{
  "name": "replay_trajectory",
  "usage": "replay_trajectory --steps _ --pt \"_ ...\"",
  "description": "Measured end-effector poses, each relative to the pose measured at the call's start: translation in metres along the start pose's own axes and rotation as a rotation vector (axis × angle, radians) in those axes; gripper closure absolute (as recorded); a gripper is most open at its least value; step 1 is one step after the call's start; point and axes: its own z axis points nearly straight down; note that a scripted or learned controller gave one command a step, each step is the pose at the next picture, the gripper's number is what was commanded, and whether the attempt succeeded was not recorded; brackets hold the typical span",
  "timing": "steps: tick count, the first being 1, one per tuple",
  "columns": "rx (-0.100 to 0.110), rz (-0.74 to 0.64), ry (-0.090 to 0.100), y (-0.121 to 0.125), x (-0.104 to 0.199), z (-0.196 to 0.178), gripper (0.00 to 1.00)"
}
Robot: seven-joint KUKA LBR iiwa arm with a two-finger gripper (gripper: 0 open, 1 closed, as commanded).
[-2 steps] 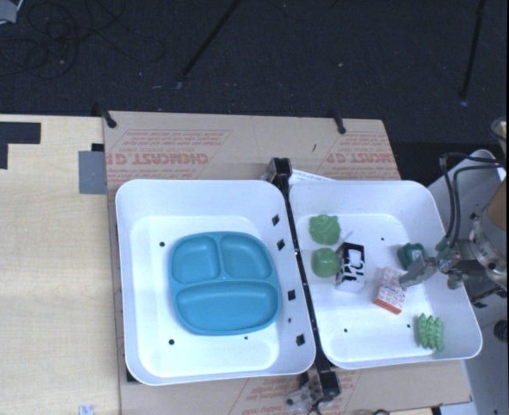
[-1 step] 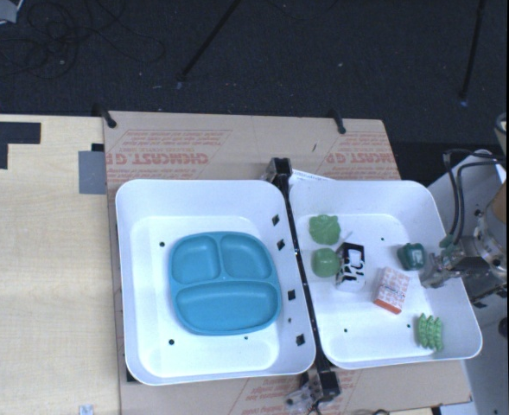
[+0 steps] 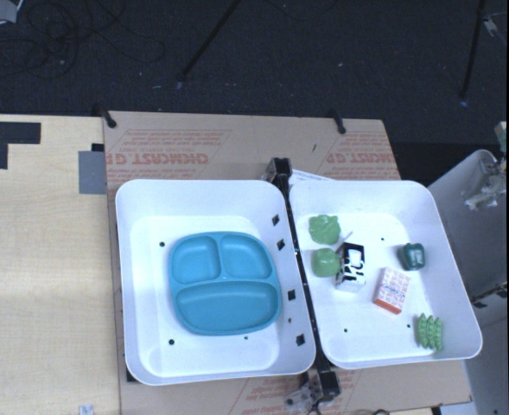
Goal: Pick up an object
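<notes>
Camera view from above: we see small objects in the right white bin (image 3: 448, 258), a red-and-white rectangular card (image 3: 392, 290) among them, and cannot tell the end effector's state.

Left bin (image 3: 142, 232) and right bin (image 3: 444, 258): smooth white plastic, faint sheen. Divided tray (image 3: 224, 284): glossy blue plastic. Sheet beneath the bins (image 3: 194, 150): matt brown cardboard, printed. Bench surface (image 3: 38, 275), left of frame: pale wood grain, matt.

blue tray (image 3: 223, 284) fills left bin (image 3: 142, 206); right bin's (image 3: 427, 206) front-left floor free.
</notes>
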Motion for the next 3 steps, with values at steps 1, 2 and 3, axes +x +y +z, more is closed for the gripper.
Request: replay_trajectory --steps 1,2,3 --pt "0.017 0.001 0.002 0.019 0.051 -0.011 1.00" --pt "0.017 0.000 0.002 0.033 0.107 -0.038 1.00" --pt "0.019 0.001 0.002 0.056 0.162 -0.044 1.00"
